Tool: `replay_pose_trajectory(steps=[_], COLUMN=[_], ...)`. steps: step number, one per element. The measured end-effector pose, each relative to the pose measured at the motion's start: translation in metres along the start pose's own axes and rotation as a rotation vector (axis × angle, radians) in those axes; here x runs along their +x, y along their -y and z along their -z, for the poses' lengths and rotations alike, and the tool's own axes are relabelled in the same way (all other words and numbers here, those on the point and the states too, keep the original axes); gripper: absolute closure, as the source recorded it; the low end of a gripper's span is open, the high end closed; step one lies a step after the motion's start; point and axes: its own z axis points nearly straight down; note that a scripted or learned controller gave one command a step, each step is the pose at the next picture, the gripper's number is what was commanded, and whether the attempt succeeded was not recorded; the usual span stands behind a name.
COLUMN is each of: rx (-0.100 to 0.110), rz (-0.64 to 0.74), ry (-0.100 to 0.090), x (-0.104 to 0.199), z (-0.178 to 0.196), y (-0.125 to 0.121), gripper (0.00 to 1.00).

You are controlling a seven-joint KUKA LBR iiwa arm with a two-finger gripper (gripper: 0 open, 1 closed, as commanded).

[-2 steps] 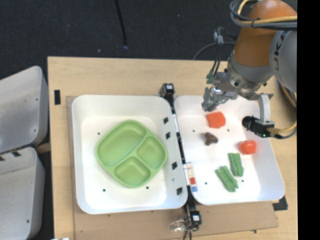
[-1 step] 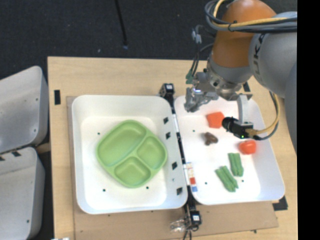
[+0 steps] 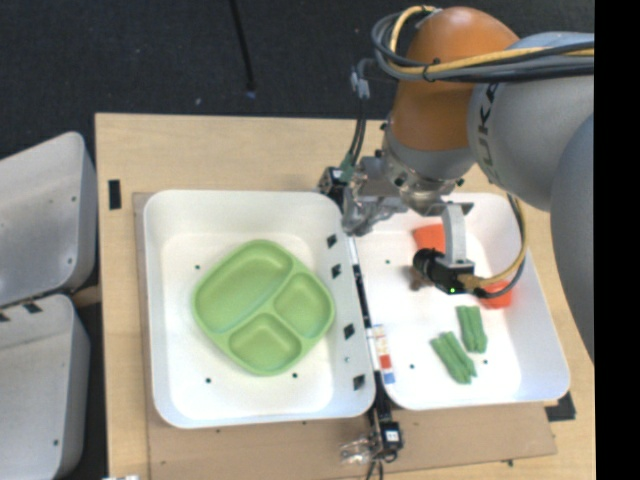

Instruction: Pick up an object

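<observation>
A divided plate lies in the left bin; two pods lie side by side in the right bin

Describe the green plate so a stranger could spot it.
Two white bins sit side by side on the bench; look in the left bin. The divided plate lies at its middle. It is pale green with three compartments, far broader than the slim green pods in the right bin.

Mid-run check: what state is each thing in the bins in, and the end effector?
Green plate: face up, flat in the left bin.
Upper green pod: lying flat in the right bin, not gripped.
Lower green pod: lying flat beside it, not gripped.
Orange piece: in the right bin, partly hidden by the arm.
End effector: at the right bin's top-left corner; grip unreadable.
</observation>
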Motion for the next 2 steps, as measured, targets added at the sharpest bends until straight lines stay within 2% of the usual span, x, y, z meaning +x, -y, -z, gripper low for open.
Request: replay_pose_trajectory(steps=[1,2], rx=[0.002,0.001], rz=[0.001,-0.004], ry=[-0.001,0.000], x=[0.0454,0.0429], z=[-0.0076,-0.0072], y=[0.0009,0.0007], gripper=[1.00,0.00])
